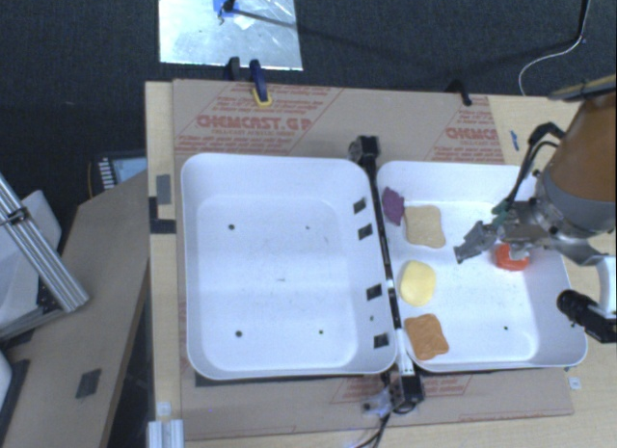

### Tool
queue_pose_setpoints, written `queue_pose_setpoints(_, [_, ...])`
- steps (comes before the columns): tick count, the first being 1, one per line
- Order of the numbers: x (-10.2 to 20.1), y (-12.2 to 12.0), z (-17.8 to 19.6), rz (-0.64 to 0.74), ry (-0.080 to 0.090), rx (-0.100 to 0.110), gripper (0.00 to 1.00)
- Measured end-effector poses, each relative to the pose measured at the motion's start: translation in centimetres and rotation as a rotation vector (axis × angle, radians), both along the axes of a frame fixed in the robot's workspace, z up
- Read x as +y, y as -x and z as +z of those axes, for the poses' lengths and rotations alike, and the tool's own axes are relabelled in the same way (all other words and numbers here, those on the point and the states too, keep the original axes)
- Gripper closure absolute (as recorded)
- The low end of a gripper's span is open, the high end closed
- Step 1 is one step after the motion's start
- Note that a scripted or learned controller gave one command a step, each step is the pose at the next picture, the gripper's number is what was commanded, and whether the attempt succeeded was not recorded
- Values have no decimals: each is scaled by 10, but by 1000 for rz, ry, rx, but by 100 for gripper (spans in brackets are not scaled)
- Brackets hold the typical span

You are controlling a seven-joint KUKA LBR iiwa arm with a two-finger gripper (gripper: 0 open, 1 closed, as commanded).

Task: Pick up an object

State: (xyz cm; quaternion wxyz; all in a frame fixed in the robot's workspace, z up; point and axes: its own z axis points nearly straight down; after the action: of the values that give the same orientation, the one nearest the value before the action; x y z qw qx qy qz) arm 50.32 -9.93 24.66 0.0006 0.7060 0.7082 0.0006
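Observation:
The right bin [482, 345] holds several small objects. A purple piece [392, 205] lies near its top left corner, with a tan piece [424, 225] just right of it. Below them lie a round yellow piece [417, 282] and an orange-brown piece [426, 335]. A red-orange object [512, 256] lies at the bin's right side, partly covered by the arm's wrist. My gripper [472, 242] hangs over the bin's middle, left of the red-orange object and right of the tan piece.
The left bin [280, 263] sits beside the right one, with a black divider bar [381, 253] between them. Both rest on a cardboard sheet [318, 114]. A cable loops above the arm at the right. A metal frame [39, 253] stands at the far left.

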Motion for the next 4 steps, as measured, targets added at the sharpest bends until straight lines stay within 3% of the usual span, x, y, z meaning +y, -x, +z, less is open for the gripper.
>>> queue_pose_setpoints(1, [-57,9,112,-6,6,-12,0])
queue_pose_setpoints(3, [-109,17,295,-3,6,-12,0])
queue_pose_setpoints(4, [-107,16,301,3,4,-7,100])
